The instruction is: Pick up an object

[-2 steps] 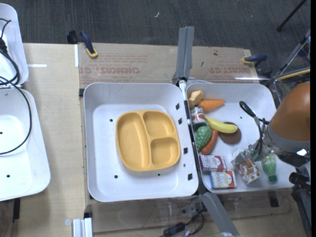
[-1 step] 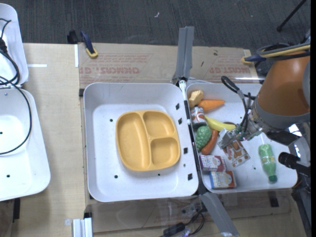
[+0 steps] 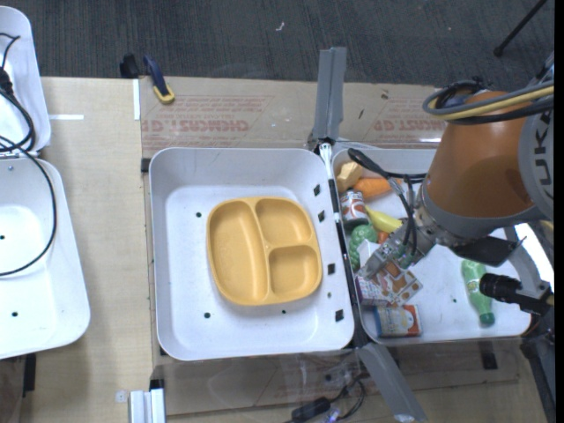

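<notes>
The right bin (image 3: 441,300) holds several small items. An orange carrot (image 3: 374,186) and a pale yellow piece (image 3: 349,174) lie at its far left corner. A small can (image 3: 353,206), a yellow banana (image 3: 384,221) and a green item (image 3: 360,240) sit below them. Two printed packets (image 3: 396,283) (image 3: 394,321) lie near the front edge, and a green bottle (image 3: 477,291) lies at the right. My gripper (image 3: 392,254) is low in this bin, just above the upper packet and beside the green item. The wide orange band (image 3: 480,161) hides the bin's far right part.
The left bin (image 3: 176,263) holds a yellow plate (image 3: 264,249) with three compartments. An upright grey post (image 3: 330,95) stands behind the wall between the bins. A black cable (image 3: 410,203) hangs by the wrist. White trays (image 3: 35,263) sit at the far left.
</notes>
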You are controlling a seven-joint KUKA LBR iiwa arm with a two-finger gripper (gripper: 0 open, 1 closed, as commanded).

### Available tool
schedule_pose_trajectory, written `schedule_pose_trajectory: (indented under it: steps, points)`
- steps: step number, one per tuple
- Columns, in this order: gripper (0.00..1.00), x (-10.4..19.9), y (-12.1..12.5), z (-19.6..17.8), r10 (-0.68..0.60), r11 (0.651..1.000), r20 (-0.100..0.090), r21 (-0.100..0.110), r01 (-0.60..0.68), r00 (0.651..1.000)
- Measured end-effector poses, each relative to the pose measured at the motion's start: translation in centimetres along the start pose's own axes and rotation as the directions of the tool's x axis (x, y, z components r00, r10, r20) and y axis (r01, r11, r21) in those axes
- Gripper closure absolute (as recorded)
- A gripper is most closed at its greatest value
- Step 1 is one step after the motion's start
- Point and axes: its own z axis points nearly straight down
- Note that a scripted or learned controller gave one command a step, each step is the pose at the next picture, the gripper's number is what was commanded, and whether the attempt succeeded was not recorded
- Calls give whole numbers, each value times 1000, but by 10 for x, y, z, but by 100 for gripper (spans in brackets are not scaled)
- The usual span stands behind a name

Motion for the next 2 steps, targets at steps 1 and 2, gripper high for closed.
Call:
schedule_pose_trajectory:
  steps: [1,2]
  points:
    - [100,-2,-3,12,27,1000,-2,2,-27,1000]
    - [100,-35,-6,-13,76,997,1,0,-76,997]
